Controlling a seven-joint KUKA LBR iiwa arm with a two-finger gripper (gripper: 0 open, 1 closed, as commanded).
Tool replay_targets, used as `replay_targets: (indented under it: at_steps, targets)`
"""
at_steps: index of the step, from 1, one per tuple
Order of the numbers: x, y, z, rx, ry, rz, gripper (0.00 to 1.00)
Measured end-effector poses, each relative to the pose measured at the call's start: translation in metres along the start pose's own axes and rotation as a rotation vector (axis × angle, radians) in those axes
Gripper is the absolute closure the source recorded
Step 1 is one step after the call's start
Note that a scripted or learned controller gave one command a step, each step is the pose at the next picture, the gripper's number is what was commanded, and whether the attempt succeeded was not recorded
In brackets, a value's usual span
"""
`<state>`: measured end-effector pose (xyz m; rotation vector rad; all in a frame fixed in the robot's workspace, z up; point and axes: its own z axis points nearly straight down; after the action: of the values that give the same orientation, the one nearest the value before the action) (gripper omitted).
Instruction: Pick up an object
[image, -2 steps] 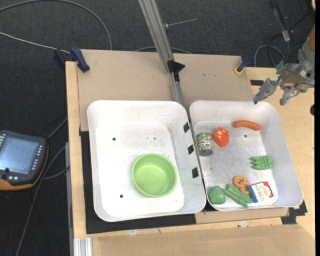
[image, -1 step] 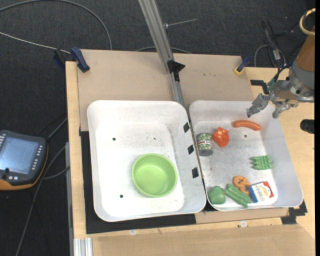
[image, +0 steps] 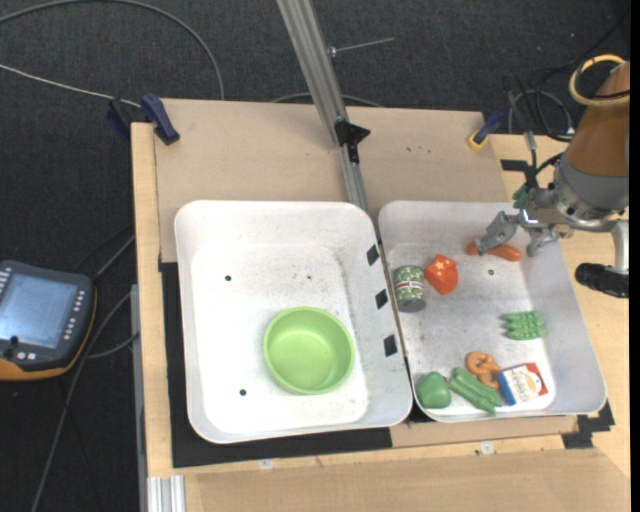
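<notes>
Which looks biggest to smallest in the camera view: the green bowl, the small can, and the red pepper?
1. green bowl, clearly largest.
2 and 3. can and red pepper look about alike; I would not rank them.

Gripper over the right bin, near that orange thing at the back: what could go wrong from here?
1. The gripper sits close to the right bin's back rim; a descent here could clip the rim.
2. The orange piece beside it is small and flat, so the fingers may slide off or push it away.
3. The red pepper and the can lie close together; a sideways move could knock them.
</notes>
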<state>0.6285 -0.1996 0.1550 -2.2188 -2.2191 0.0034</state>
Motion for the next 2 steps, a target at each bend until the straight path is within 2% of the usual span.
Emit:
replay_targets:
  at_steps: [1,2]
  targets:
    - [0.001,-0.001,0.053,0.000,0.000,0.000,0.00]
    - [0.000,0.001,0.039,-0.006,-0.001,-0.001,1.00]
